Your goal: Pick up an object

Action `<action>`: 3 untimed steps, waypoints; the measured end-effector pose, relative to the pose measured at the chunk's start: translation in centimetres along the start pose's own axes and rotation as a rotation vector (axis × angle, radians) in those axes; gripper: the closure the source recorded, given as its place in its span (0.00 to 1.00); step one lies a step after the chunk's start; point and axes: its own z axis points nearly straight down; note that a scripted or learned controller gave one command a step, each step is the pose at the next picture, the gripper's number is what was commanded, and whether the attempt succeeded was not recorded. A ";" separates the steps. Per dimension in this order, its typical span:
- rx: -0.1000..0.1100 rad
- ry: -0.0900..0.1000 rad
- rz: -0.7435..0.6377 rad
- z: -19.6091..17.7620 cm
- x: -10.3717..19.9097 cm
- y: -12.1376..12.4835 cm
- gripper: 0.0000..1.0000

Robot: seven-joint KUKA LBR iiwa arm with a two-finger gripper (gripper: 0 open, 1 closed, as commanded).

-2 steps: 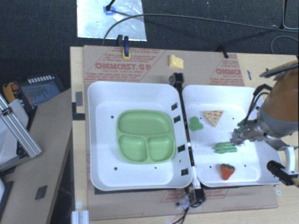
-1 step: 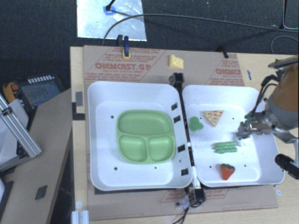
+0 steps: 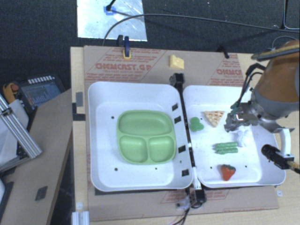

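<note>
The right bin point(image 3: 253, 93) holds a small green broccoli piece point(image 3: 196, 124), a pizza slice point(image 3: 214, 117), a bunch of green beans point(image 3: 226, 147), a red strawberry point(image 3: 228, 172) and a small white object point(image 3: 242, 137). My gripper point(image 3: 234, 122) hangs low over the middle of this bin, just right of the pizza slice and right above the white object. Whether it touches either one is unclear. The arm's grey and orange body covers the bin's right side.
The left bin point(image 3: 101, 125) carries a green three-compartment plate point(image 3: 145, 136). A yellow cheese wedge point(image 3: 176, 62) lies on the cardboard behind the bins. A black divider point(image 3: 183, 125) with clips runs between the bins. Cables cross the far background.
</note>
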 end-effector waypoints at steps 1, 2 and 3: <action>-0.001 0.001 0.000 -0.4 3.7 2.6 1.00; 0.001 0.001 -0.001 0.4 8.7 4.4 1.00; -0.001 0.002 -0.001 -0.9 13.5 7.4 1.00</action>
